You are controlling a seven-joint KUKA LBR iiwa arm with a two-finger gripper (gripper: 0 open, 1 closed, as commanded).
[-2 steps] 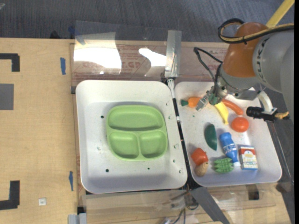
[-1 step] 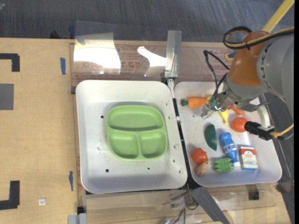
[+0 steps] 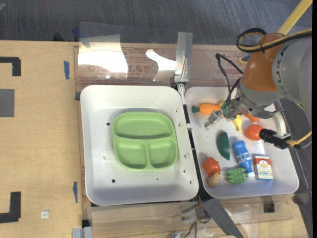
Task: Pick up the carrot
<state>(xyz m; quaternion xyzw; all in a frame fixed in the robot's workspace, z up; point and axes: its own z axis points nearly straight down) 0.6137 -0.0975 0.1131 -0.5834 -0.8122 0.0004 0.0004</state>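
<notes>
From above, the carrot (image 3: 210, 107) lies at the far left of the right bin (image 3: 292, 182), close to the divider; the gripper (image 3: 218, 116) hangs just beside its near right end, fingers parted narrowly with nothing between them; the left bin (image 3: 94, 133) holds a green divided tray (image 3: 145, 139); a dark green vegetable (image 3: 224, 145) and a blue bottle (image 3: 242, 155) lie nearer.

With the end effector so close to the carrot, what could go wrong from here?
1. The end effector sits beside the carrot, not around it, so closing may miss or push it toward the bin wall.
2. A yellow piece and a red-orange toy lie close by and could be grabbed or knocked instead.
</notes>
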